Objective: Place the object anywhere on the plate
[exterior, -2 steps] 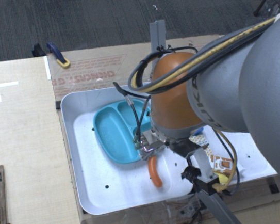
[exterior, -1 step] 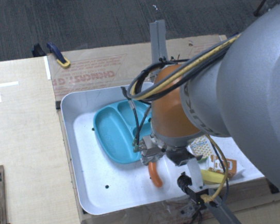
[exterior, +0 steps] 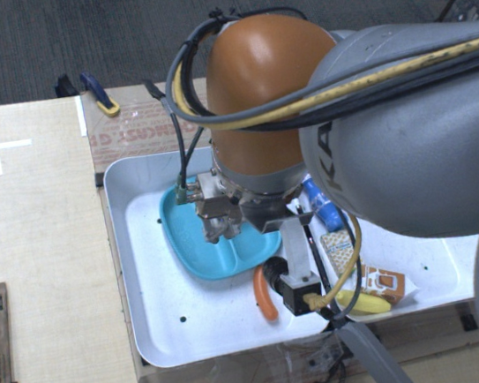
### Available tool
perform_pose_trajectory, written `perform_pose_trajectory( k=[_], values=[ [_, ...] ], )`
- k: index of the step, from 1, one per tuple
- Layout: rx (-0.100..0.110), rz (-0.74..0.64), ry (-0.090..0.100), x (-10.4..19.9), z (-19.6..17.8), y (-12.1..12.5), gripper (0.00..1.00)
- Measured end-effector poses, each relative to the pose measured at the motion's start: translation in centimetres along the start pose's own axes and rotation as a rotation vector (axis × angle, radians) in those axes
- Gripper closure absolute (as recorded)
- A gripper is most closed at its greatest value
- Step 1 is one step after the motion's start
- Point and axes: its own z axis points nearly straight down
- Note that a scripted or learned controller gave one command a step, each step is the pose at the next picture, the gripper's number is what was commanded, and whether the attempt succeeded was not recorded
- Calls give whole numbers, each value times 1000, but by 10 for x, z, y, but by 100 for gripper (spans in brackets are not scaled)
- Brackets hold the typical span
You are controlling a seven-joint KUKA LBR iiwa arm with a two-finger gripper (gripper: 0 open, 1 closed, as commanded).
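The gripper (exterior: pixel 219 218) hung over the blue plate (exterior: pixel 186 239), and whether it was spread or closed I couldn't tell. An orange carrot-like piece (exterior: pixel 265 299) lay just off the plate's rim in the white bin (exterior: pixel 151 288).

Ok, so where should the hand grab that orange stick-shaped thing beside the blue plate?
Probably its middle, from straight above. The orange thing lies flat on the white bin floor, long and slim, so closing across its narrow width suits it. The blue plate crowds its upper end.
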Motion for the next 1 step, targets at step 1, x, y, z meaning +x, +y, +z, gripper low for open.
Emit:
perform_pose_trajectory(
  k=[1],
  values=[
    [0,1,0,0,0,0,0]
  ],
)
